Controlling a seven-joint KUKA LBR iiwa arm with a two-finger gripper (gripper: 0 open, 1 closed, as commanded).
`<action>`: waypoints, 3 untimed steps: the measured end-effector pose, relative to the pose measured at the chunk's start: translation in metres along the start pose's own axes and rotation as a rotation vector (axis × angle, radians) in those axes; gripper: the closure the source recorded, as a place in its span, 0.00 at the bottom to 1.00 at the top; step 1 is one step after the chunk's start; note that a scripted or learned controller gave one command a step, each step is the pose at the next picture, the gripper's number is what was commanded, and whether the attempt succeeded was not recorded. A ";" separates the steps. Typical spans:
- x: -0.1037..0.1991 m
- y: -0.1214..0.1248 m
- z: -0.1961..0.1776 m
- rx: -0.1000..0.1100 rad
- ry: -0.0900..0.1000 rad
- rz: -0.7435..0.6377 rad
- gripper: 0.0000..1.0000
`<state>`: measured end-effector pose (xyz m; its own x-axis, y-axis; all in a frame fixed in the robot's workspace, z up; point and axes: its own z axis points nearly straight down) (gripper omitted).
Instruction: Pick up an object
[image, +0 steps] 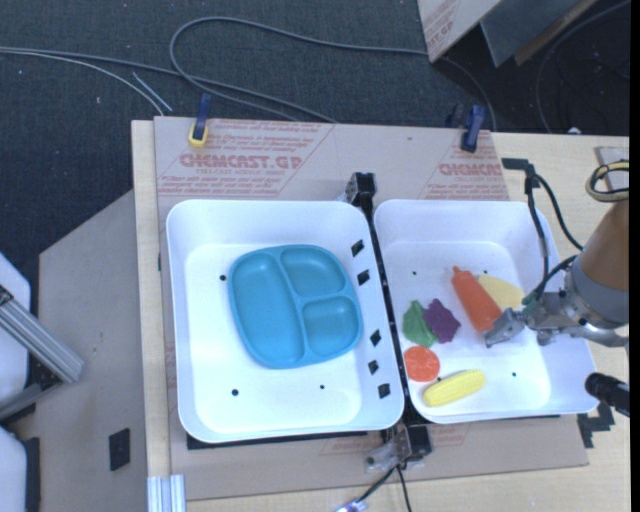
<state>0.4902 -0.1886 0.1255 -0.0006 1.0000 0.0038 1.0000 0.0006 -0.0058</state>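
The right bin holds several toy foods. An orange carrot lies next to a yellow piece. Further left sit a purple piece and a green piece. A red-orange round slice and a yellow corn cob lie near the front wall. My gripper hangs low over the right part of this bin, just right of the carrot's lower end. Nothing is visibly held in it.
A blue divided plate lies in the left bin. Black clips run along the wall between the bins. A cable crosses the right bin's far right corner toward the arm.
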 end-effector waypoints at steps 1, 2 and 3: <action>-0.001 0.001 -0.014 -0.007 -0.003 0.001 1.00; -0.004 0.004 -0.058 -0.011 -0.006 0.000 1.00; 0.001 0.004 -0.121 -0.014 -0.006 -0.001 1.00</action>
<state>0.4946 -0.1878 0.2467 -0.0017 1.0000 -0.0027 1.0000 0.0018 0.0084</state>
